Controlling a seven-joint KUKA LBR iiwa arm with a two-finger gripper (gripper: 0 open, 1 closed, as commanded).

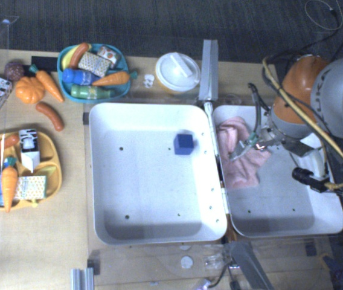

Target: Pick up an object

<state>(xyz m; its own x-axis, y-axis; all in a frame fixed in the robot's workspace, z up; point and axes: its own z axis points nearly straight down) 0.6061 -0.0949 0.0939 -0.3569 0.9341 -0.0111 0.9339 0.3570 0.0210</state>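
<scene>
Directly under the gripper (248, 150), in the right-hand shallow white bin (292, 213), lies a crumpled pink cloth (239, 162), bunched against that bin's left wall. The gripper's metal tips are down at the cloth's upper right part and seem to touch the fabric; whether they are spread or closed, or have any fold between them, cannot be told, since the tips are small and blurred against the cloth. Behind the gripper, to the right, rises the grey arm with its orange band (304, 80), with black and yellow cables looping around it. Well to the left of the gripper, across the wall between the bins, a small blue cube (184, 143) sits alone in the left-hand white bin (129, 210). Beyond the bins, up and left of the gripper, a round white lidded container (177, 71) stands on the bench (69, 180). Farther left, a blue bowl of toy food (94, 71) and a yellow tray of toy food (17, 171) rest on the bench, with an orange toy pumpkin (29, 90) between them.
</scene>
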